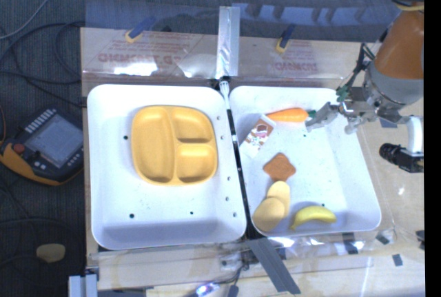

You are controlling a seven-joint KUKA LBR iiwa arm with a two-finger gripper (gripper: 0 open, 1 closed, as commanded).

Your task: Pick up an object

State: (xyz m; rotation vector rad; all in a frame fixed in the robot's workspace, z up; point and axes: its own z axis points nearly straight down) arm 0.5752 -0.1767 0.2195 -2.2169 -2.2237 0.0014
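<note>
Near edge of right bin (368,216): banana (313,216), yellow, curved, smooth and glossy, close to the near right corner; beside it toward the near left corner a pale potato-like lump (272,207), rounded and matte, resting against the bin wall. Just beyond, mid-bin: brown cookie-like piece (279,166), flat, rough-edged. Farther, near the left wall: small printed packet (259,134), flat and crinkled. Near the far edge: carrot (287,114), orange, tapered, smooth, lying crosswise with its tip pointing at the gripper (334,116). Scattered loosely, well apart mostly, probably to leave finger room around each candidate. Gripper low over the far right part of the bin, just beside the carrot tip; fingers (318,118) spread, nothing between them. Likely target judged to be the carrot; not yet grasped. Left bin (110,213): yellow divided tray (173,144), hard plastic, three compartments, centred. Beyond the bins: clear sheet (165,54) clipped to the bench.
</note>
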